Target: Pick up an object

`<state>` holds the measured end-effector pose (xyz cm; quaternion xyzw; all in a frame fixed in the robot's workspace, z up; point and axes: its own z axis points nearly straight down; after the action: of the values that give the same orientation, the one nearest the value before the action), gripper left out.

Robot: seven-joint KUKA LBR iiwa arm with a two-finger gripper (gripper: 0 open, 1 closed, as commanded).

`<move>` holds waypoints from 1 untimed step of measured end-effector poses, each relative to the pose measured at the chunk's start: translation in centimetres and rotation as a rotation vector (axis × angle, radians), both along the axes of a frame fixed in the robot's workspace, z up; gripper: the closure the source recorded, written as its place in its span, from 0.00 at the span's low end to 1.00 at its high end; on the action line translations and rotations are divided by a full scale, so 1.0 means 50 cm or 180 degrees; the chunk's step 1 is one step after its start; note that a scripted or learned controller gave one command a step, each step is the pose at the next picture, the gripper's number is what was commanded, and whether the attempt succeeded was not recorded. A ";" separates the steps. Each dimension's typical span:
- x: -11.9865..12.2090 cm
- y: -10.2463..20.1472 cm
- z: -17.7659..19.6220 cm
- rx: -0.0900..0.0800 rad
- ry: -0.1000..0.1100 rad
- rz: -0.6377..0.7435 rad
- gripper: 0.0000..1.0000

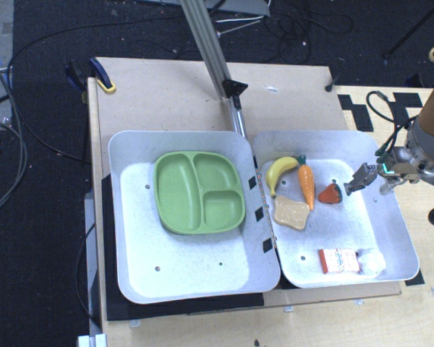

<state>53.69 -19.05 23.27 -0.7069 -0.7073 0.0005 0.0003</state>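
Observation:
The right bin (390, 226) holds a yellow banana (281, 172), an orange carrot (306, 185), a red strawberry (330, 193), a tan bread slice (291, 212) and a red-and-white box (339, 261). My gripper (372, 181) hangs over the bin's right part, just right of the strawberry. It is open, with nothing between its fingers. Its left finger (358, 178) reaches toward the strawberry but stays apart from it.
A green divided plate (200, 192) lies in the left bin (130, 230). A small white object (373, 263) sits beside the box at the right bin's front corner. A grey metal pole (206, 38) slants down to the bins' shared back edge.

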 end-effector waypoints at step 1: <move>0.001 0.000 0.001 -0.0001 -0.0004 0.0001 0.00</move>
<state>53.72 -19.05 23.32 -0.7068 -0.7074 0.0002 -0.0002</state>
